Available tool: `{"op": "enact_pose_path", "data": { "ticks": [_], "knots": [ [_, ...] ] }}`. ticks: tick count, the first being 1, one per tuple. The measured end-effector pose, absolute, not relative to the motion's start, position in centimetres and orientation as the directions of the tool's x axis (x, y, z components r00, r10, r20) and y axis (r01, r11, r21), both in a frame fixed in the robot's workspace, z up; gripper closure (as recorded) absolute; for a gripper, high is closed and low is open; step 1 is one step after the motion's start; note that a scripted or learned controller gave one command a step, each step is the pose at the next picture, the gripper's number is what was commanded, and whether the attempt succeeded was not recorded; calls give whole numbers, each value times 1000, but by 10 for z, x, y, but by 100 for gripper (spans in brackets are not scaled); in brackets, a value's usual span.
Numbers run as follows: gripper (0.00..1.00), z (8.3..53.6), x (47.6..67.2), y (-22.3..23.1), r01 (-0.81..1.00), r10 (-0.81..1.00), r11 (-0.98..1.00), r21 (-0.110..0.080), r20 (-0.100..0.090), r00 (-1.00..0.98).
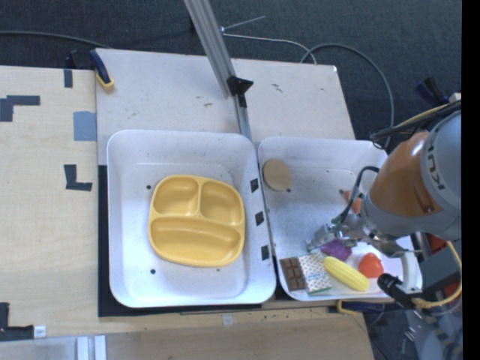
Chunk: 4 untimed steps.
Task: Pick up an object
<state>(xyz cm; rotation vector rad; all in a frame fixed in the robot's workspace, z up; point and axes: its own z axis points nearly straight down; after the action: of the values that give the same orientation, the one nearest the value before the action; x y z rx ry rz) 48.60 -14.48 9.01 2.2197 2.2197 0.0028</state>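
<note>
My gripper hangs low over the front half of the right bin, with the grey arm and its orange band reaching in from the right. Just beneath and in front of it lies a purple item. A yellow corn cob lies at the bin's front, with a red tomato-like piece to its right. A pale patterned cracker and a brown chocolate bar rest to the corn's left. A round brown disc sits at the bin's far left.
The left bin holds a yellow divided plate. A small orange piece shows beside the arm. A metal pole slants down to the bins' shared wall. Cables run along the right side.
</note>
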Motion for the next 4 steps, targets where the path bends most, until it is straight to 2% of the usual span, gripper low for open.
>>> {"op": "enact_pose_path", "data": {
  "ticks": [1, 4],
  "knots": [
    [100, 101, 486, -143, 1000, 1000, 2, 3, 0, -2],
    [100, 128, 486, -141, 1000, 1000, 5, -2, 6, -5]
  ]
}}
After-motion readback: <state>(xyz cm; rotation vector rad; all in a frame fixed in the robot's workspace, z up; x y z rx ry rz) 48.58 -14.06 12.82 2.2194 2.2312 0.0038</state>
